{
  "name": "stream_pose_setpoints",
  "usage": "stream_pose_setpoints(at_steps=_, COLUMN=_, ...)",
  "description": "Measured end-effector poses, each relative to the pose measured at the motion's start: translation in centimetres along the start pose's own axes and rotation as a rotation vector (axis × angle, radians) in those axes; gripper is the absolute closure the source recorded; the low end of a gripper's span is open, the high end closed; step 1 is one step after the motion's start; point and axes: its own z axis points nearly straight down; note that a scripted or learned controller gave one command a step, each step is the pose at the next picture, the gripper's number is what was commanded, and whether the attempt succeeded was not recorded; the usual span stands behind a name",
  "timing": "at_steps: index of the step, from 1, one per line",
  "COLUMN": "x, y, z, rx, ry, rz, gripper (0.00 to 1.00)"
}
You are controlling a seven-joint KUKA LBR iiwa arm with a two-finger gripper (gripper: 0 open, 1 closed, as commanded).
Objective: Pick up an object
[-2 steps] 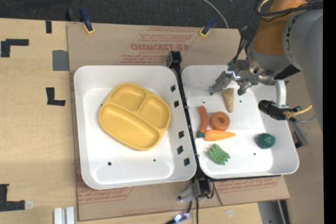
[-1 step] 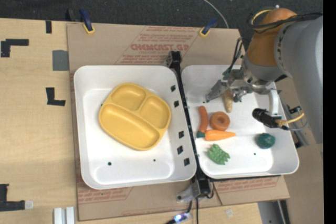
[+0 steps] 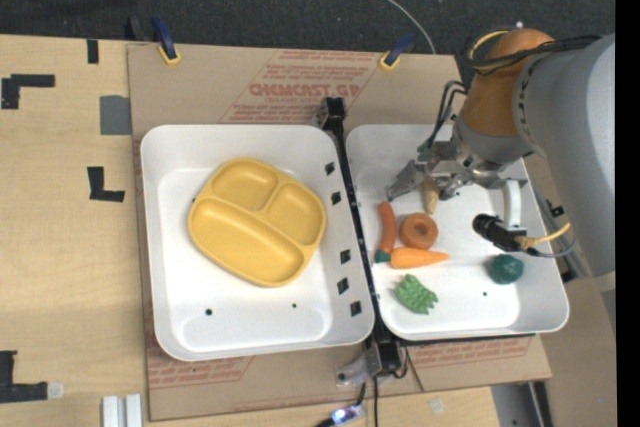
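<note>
- Cardboard covers the counter under two shallow white bins.
- Left bin holds a yellow divided plastic plate.
- My end effector hangs in the right bin; its grip state I cannot tell.
- Just below lie an orange toy ring, two carrots and a green leafy toy.

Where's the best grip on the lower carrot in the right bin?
Grip the lower carrot mid-body, coming straight down, fingers closing across its width. It lies flat, pointing right, with the donut-shaped toy close above and the green leafy toy below, so the middle probably gives the most room.

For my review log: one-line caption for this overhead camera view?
Gripper hovers over right bin above carrots; yellow divided plate in left bin.
</note>
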Motion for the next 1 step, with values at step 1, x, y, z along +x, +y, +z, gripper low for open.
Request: stream_pose_setpoints(at_steps=1, x=0.08, y=0.11, z=-1.21, rx=-0.003, ry=0.000, rz=-0.001, gripper=1.00)
